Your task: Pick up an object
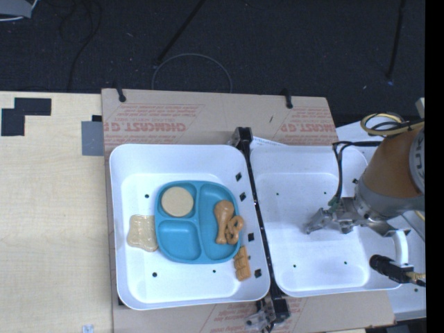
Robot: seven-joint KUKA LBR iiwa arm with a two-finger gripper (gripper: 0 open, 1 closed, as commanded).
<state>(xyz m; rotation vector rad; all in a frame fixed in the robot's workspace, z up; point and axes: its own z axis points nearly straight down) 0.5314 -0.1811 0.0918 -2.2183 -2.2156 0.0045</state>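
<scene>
**Pincer low in the right-hand bin, food pieces all in the left**

You see the arm (pixel 395 175) reaching in from the right edge of the frame, its orange band above the wrist, with the pincer (pixel 320 222) down over the floor of the right bin (pixel 305 276). Nothing lies between its fingers. Whether they are spread or closed, you cannot tell from this angle.

The things you could pick up all sit in the left bin (pixel 132 165), well apart from the pincer. A blue tray (pixel 182 241) with three compartments lies in the middle of that bin. Its upper-left compartment holds a round tan biscuit (pixel 176 201). Its right compartment holds a tan bone-shaped piece (pixel 224 220) whose long axis runs top to bottom in the frame, tilted slightly, with a pretzel (pixel 235 229) touching its right side.

Just left of the tray, a pale waffle piece (pixel 142 232) lies flat on the bin floor, touching the tray's rim. At the tray's lower right, a small brown chunk (pixel 242 263) lies with its long axis nearly upright in the frame, close to the raised divider (pixel 251 193) where the two bins meet. That divider stands between the pincer and every one of these pieces.

The bins rest on cardboard (pixel 208 120) over the table (pixel 48 220).
</scene>
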